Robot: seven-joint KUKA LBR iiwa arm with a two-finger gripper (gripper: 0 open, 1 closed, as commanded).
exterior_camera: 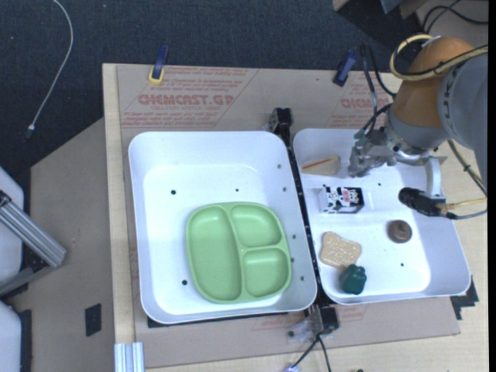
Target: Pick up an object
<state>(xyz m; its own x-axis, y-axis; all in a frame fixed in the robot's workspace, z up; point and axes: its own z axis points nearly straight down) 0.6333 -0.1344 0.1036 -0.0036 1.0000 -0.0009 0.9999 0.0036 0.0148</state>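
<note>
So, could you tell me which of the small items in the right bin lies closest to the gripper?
The thin tan stick, lying just left of the gripper at the bin's far end. The black-and-white packet, cracker, brown disc and green toy lie nearer the camera.

green divided plate (pixel 237 250), left bin (pixel 155 161), clamps (pixel 159 65)

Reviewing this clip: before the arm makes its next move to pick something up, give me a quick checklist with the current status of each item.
1. Things to pick lie in the right bin: ok. A cracker, green toy, brown disc, black-and-white packet and thin stick lie there.
2. Gripper over the right bin: ok, near its far left corner.
3. Nearest target: ok, the stick and packet lie just by the gripper.
4. Something held between the fingers: cannot tell.
5. Items apart enough for a single grasp: not ok for the cracker and green toy, which touch; ok for the disc.
6. Green divided plate out of the way: ok, in the left bin.
</note>
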